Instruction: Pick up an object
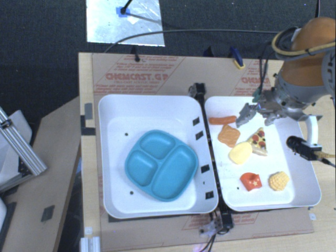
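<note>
Grey metal fingers (pixel 257 115) are spread wide, pinching nothing, hovering over the back part of the right bin (pixel 315 193). Right under them sit 6 toy foods: a sausage (pixel 222 120), an orange waffle piece (pixel 229 135), a pizza slice (pixel 258 142), a yellow lump (pixel 240 153), then a red piece (pixel 251 181) and corn (pixel 279 180) toward the front edge. Pizza, waffle and lump are crowded together, so closing there could shove neighbours or snag 2 at once, I reckon. Blue tray (pixel 161 164) sits in the left bin (pixel 113 140).
</note>
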